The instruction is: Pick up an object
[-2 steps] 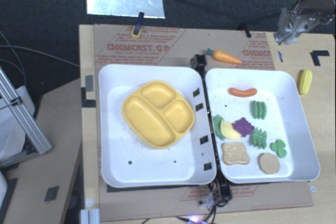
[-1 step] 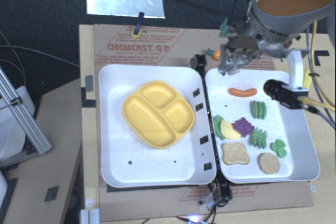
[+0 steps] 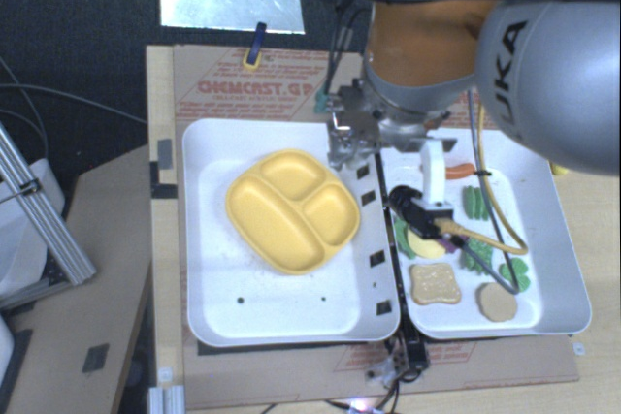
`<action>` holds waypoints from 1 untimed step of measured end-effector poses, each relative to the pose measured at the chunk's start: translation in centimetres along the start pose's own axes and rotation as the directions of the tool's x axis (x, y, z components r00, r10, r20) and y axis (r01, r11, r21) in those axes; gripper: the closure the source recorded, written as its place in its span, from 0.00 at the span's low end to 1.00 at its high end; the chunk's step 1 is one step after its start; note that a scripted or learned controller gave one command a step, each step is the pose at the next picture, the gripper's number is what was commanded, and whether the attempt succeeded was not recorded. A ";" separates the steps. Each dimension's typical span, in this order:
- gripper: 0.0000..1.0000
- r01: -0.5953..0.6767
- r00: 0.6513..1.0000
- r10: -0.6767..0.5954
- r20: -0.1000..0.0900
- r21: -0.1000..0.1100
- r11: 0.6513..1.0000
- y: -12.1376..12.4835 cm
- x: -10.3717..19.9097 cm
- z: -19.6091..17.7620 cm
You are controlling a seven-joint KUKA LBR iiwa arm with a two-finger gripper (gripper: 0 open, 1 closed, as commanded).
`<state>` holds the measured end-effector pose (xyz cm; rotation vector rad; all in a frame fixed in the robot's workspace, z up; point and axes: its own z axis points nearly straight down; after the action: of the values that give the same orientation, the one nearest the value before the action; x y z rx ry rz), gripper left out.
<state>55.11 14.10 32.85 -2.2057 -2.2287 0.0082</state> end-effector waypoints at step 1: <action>1.00 -0.008 1.000 0.008 -0.001 -0.012 1.000 0.2 -0.5 -1.8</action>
<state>55.33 13.63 34.63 -2.2199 -2.2254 -0.0064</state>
